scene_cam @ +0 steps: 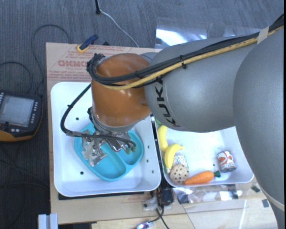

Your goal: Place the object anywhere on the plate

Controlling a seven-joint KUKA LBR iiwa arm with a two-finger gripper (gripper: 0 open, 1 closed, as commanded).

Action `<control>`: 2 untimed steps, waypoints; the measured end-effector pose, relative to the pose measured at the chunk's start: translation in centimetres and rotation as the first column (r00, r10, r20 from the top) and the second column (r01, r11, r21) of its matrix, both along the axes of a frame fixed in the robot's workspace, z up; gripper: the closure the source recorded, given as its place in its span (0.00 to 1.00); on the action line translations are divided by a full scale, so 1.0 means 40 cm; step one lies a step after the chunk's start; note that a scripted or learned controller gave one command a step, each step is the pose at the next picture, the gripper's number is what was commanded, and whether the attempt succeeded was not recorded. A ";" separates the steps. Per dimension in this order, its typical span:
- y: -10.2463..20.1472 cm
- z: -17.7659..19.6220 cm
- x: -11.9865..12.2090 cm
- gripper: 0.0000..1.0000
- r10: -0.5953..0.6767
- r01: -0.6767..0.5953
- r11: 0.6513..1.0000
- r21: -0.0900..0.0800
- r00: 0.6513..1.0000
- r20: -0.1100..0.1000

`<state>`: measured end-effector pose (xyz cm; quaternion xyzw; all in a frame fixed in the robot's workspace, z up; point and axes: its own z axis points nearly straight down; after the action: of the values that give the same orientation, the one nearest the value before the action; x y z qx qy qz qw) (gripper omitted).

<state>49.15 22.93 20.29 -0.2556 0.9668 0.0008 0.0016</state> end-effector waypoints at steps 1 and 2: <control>0.000 -0.001 -0.001 0.00 0.000 0.000 1.000 -0.001 1.000 -0.001; -0.166 -0.138 0.059 0.00 0.129 -0.129 0.992 -0.004 0.992 -0.006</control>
<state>51.53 16.27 14.78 -0.3175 0.9483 -0.0004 -0.0018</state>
